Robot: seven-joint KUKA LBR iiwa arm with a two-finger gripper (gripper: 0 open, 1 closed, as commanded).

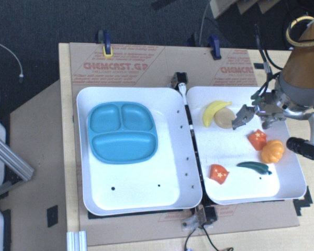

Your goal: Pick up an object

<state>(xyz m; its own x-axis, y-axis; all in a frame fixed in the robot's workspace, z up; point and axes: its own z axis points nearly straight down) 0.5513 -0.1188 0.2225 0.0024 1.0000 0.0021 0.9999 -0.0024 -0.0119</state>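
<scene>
The bench [146, 67] carries two white bins side by side. The left bin [136, 192] holds a blue divided plate [123, 132], by far the biggest thing on show. The right bin [235, 192] has all the small stuff, and the grey arm [303, 72] with its orange band leans in over that bin's far right corner.

The gripper [254, 116] hangs above the upper part of the right bin, and its two dark fingers look spread, with nothing between them. The nearest piece is a tan round disc [223, 119], just left of one fingertip and touching a yellow banana [214, 110] that curls over its top edge. Just below the gripper lies a red pepper-like piece [257, 139], and beside that an orange pumpkin-shaped one [272, 151]. A dark green chili [255, 167] lies lower down, and a small red strawberry-like piece [219, 173] sits apart near the front.

If I were guiding it, I'd go for the red piece right underneath (short travel, and it's chunky enough to grip). The jaws should straddle it squarely before dropping, keeping clear of the orange one so close alongside. The disc looks too flat and low to catch easily, and the banana leaning on it would likely get nudged.
</scene>
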